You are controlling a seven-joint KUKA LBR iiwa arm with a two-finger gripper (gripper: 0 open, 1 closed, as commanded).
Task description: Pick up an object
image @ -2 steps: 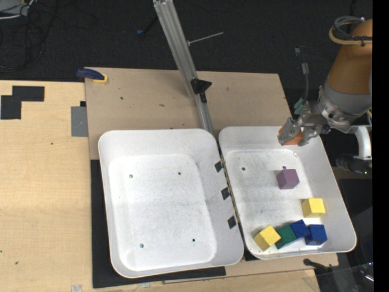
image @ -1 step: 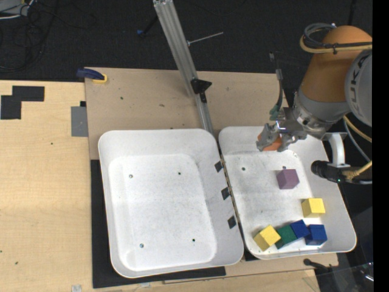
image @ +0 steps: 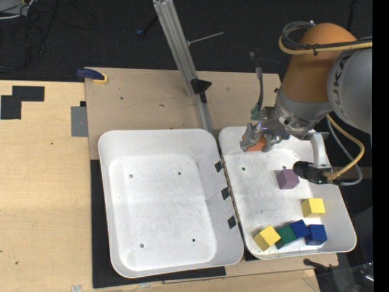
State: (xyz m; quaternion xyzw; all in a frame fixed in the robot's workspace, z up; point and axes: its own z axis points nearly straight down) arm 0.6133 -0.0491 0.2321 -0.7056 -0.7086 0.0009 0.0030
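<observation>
From my console I see the pale wooden bench [image: 42, 181] spread wide to the left of the gripper, carrying two shallow white plastic bins. The left-hand white bin [image: 115, 145] sits well off to the gripper's left, its rim touching the right-hand white bin [image: 234, 140] along the middle seam. The grey KUKA arm [image: 352, 84] comes in from the right, its orange band [image: 316, 59] bulging above the wrist, and it bends down so the two-finger gripper [image: 258, 140] hangs low over the far left corner of the right-hand bin. Something orange shows among the gripper's metal parts, but I cannot tell what it is, and I cannot tell how the gripper is set. A long grey aluminium rail [image: 179, 53] runs away from the gripper toward the top of the view.

Nearer the camera than the gripper and to its right lies a small purple cube [image: 287, 179]. Further that way sits a yellow cube [image: 313, 207]. Furthest toward the near rim is a cluster: a second yellow block [image: 265, 236], a green block [image: 285, 235] touching it, and two blue blocks [image: 309, 231] just beside.
</observation>
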